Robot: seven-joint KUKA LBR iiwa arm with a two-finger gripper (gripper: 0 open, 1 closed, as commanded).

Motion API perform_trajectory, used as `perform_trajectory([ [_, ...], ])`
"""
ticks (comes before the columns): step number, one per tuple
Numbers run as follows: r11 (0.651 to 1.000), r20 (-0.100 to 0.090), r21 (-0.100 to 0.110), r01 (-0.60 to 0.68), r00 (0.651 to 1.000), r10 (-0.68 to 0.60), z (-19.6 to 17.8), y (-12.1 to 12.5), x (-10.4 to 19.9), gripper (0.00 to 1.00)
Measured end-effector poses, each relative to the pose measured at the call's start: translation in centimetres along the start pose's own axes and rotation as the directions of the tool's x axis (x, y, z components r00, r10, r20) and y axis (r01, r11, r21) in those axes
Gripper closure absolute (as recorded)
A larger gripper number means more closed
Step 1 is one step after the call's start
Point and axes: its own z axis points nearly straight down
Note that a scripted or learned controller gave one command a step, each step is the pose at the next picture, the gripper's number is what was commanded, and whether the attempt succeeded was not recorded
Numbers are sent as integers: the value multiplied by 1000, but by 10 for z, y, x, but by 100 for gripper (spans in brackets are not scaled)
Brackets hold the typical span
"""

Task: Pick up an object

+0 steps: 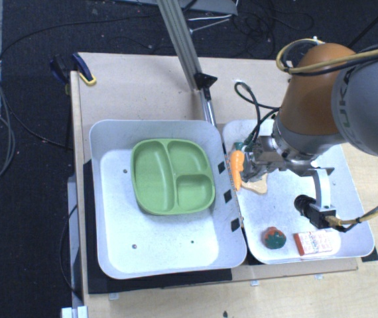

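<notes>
While the claw hangs low over the carrot in the right bin, grip unclear, nothing lifted yet.

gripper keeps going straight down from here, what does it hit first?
Most likely the orange object and tan flat piece at the right bin's left edge. The gripper sits right over them. Depth is unclear from this slanted view, so it may already touch.
</notes>
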Motion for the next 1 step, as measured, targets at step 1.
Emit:
perform_trajectory([
  [1, 1000, -1, -2, 2, 1000, -2, -6, 5, 62, 100],
])
